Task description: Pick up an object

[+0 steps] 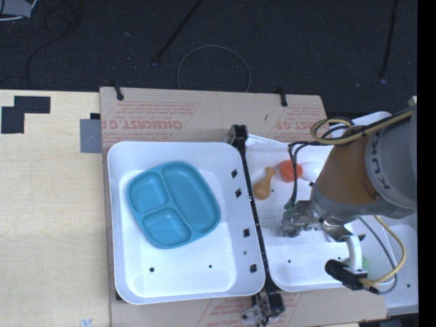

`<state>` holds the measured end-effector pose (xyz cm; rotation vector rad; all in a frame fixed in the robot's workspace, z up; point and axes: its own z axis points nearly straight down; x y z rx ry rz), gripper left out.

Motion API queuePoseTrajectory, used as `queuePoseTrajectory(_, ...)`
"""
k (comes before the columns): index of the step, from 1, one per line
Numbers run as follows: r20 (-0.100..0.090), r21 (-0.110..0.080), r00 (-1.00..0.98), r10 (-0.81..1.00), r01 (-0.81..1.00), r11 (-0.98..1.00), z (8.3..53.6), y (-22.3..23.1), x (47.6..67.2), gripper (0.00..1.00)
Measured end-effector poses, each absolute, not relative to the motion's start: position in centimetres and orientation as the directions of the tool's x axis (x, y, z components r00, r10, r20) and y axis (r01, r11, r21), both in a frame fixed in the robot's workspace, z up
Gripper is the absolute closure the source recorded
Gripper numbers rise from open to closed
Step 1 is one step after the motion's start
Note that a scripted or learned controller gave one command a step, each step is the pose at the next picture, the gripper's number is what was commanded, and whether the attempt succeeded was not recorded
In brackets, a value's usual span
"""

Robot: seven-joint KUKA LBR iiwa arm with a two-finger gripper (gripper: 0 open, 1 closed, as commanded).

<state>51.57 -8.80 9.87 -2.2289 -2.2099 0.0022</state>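
Gripper (294, 222) low in the right bin (300, 278), whether clenched or released I cannot tell — nothing visibly lifted, so the pick looks undone, with the orange spoon-like piece (264, 183) and red object (289, 171) lying just beyond it.

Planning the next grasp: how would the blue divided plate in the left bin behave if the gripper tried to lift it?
The blue divided plate looks like rigid moulded plastic, probably light. It lies flat and wide, so it likely won't roll, but its low rim may offer little grip.

Plate (174, 204) in left bin (129, 271)
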Motion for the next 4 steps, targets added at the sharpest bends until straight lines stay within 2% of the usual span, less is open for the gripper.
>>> queuePoseTrajectory(2,0.0,0.001,0.0,1.0,1.0,0.0,19.1,-9.8,52.3,1.0)
queuePoseTrajectory(3,-0.001,0.004,0.0,1.0,1.0,0.0,25.3,-10.3,52.2,1.0)
queuePoseTrajectory(4,0.001,-0.001,-0.004,1.0,1.0,0.004,25.3,-5.2,54.9,1.0)
